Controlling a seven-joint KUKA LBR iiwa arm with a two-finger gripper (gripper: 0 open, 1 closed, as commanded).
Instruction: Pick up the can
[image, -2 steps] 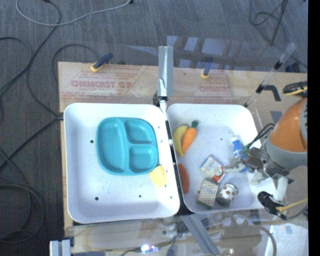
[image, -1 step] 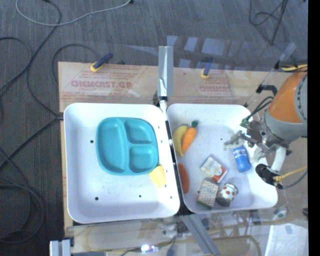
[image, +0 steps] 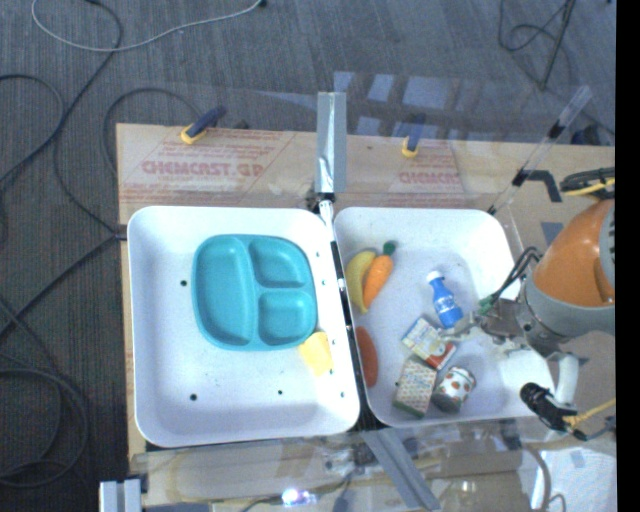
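Note:
The can (image: 455, 387) is small and silver with a red mark. It lies near the front edge of the right bin (image: 480, 232), touching a patterned box (image: 414, 387) on its left. My gripper (image: 497, 322) hangs over the right side of that bin, above and to the right of the can and apart from it. Behind the gripper rises the grey arm with its orange band (image: 577, 264).
In the right bin lie a blue bottle (image: 443, 300), a colourful packet (image: 430, 340), a carrot (image: 377, 278), a banana (image: 356, 272) and a red item (image: 366, 358). The left bin (image: 160, 400) holds a teal divided plate (image: 253, 290) and a yellow piece (image: 315, 352).

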